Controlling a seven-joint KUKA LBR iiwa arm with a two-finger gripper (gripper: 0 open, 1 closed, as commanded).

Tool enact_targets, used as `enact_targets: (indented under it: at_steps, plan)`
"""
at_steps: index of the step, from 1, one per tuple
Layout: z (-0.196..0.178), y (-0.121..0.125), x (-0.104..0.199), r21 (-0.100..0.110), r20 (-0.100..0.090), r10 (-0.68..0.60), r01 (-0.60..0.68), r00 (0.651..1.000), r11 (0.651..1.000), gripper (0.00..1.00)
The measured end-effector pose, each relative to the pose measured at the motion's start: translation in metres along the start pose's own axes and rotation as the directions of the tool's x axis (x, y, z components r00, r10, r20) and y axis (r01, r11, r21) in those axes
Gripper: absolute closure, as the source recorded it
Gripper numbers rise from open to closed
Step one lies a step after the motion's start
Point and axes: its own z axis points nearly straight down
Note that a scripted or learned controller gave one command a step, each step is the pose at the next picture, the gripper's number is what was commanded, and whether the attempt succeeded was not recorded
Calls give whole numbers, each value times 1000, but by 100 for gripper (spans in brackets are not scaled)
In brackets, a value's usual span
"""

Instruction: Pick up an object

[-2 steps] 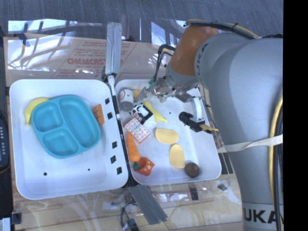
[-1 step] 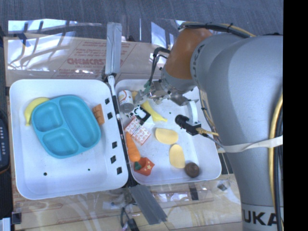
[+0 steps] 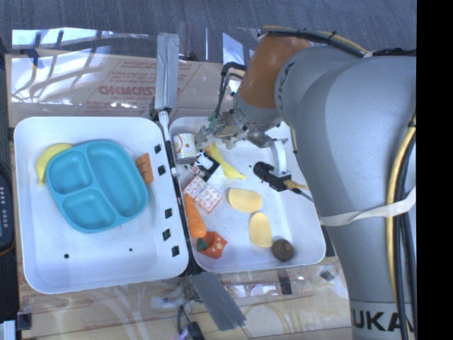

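My gripper (image 3: 214,136) hangs over the far left part of the right bin (image 3: 308,225), under the grey arm with its orange band. Just left of it stands a small white cup (image 3: 184,145). Right below it lie a small black and white object (image 3: 205,163) and a yellow banana-shaped piece (image 3: 228,166). Further forward in the same bin are a red and white checkered packet (image 3: 204,194), a carrot (image 3: 196,219), a red strawberry-like toy (image 3: 213,244), two pale yellow ovals (image 3: 244,200) (image 3: 260,229) and a brown ball (image 3: 282,249).
The left bin (image 3: 42,261) holds a blue divided tray (image 3: 95,185), a yellow banana (image 3: 48,157) behind its left edge and a small orange block (image 3: 145,168) at its right. A raised divider (image 3: 172,211) separates the bins. The arm's bulk covers the right bin's far right side.
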Motion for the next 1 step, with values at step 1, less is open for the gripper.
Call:
enact_targets:
  at_steps: [1]
  plan:
    - [-2,0,-32,-14,5,-157,157,988,987,0]
